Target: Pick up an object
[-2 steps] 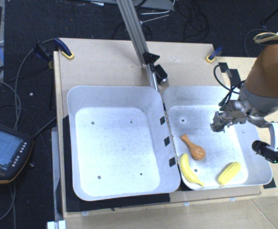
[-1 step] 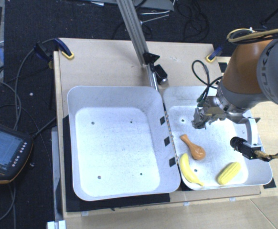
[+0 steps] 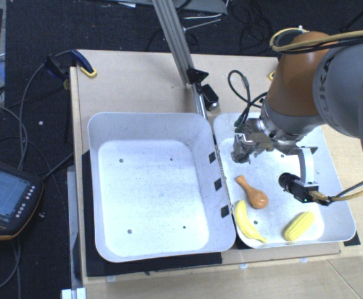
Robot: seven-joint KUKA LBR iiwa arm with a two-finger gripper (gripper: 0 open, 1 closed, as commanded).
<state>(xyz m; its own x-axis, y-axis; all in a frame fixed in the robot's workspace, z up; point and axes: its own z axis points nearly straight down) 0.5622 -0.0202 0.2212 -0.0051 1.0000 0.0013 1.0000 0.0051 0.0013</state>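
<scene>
In the right bin (image 3: 331, 232) lie an orange-brown pear-shaped toy (image 3: 252, 192), a yellow banana (image 3: 247, 224) and a yellow corn cob (image 3: 299, 225). My gripper (image 3: 241, 152) hangs over the bin's left half, just above and to the left of the pear-shaped toy. Nothing shows between its fingers. The grey arm with its orange band (image 3: 300, 73) covers the bin's far part.
The left bin (image 3: 106, 136) is wide and white. A slanted metal pole (image 3: 178, 39) with a black clamp rises behind the gap between the bins. A black cable and small black fitting (image 3: 297, 187) hang from the wrist over the right bin. A teach pendant (image 3: 4, 198) lies left of the bench.
</scene>
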